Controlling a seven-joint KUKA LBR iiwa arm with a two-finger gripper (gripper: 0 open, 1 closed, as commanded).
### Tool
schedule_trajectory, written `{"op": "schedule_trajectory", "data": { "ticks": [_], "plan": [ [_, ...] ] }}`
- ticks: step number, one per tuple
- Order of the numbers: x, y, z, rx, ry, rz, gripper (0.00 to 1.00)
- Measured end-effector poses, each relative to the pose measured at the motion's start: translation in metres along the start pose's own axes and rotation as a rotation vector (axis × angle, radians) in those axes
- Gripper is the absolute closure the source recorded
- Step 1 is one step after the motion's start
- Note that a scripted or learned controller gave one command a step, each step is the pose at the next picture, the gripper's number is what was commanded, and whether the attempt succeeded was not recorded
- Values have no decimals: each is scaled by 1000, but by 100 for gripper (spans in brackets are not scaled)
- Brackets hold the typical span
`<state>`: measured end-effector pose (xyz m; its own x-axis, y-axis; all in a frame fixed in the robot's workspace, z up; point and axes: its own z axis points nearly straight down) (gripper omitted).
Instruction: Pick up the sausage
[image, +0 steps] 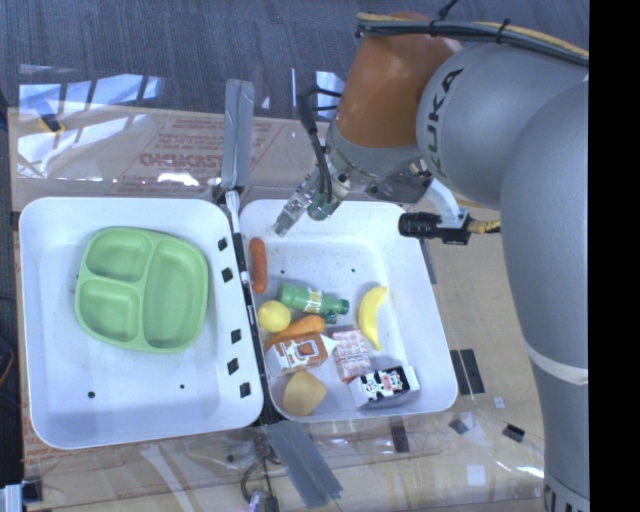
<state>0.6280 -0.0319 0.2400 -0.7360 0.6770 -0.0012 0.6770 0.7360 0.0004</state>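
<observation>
My pincer (290, 215) hangs at the upper left corner of the right white bin (425, 300); I cannot tell its state. The small reddish-orange sausage (259, 265) lies just below-left of it, its long axis vertical, along the bin's left wall.

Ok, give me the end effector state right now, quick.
End effector: above the back left corner of the right bin, holding nothing; the sausage lies in the bin below it, untouched. Whether it is open or closed cannot be told.
</observation>
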Motion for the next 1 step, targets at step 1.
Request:
{"op": "schedule_trajectory", "data": {
  "ticks": [1],
  "plan": [
    [70, 30, 49, 4, 4, 263, 100]
  ]
}}
